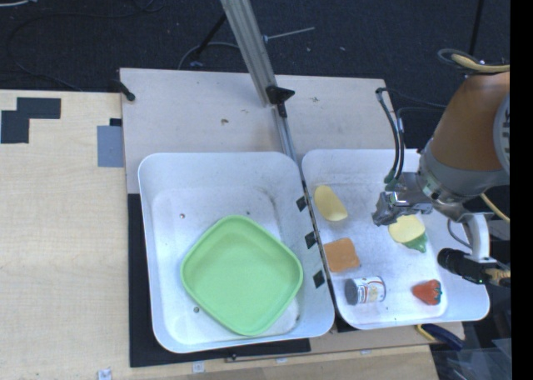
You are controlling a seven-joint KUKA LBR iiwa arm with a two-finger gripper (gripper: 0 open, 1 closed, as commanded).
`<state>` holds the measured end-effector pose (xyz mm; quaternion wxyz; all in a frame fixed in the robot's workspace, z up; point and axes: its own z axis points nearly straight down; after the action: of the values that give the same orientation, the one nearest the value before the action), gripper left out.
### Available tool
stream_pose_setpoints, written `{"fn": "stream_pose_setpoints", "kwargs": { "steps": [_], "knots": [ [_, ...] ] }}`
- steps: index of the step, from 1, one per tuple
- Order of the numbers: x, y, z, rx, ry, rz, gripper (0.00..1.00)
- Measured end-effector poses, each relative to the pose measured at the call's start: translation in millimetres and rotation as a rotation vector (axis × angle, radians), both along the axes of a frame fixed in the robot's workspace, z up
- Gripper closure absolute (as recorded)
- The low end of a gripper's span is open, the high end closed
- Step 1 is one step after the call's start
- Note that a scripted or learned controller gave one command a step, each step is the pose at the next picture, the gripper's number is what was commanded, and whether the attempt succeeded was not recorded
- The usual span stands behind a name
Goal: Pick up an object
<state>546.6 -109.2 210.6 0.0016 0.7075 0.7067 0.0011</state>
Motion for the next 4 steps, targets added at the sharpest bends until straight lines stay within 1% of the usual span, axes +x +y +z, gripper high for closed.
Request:
{"fn": "stream_pose_setpoints", "kwargs": {
  "steps": [1,2,3,4],
  "knots": [
    [0,0,27,0.000,0.002,0.000,1.00],
    [15,42,32,0.001,0.004,0.004,1.00],
    [40,90,19,0.001,0.005,0.004,1.00],
    [57,140,9,0.001,0.005,0.004,1.00]
  ]
}}
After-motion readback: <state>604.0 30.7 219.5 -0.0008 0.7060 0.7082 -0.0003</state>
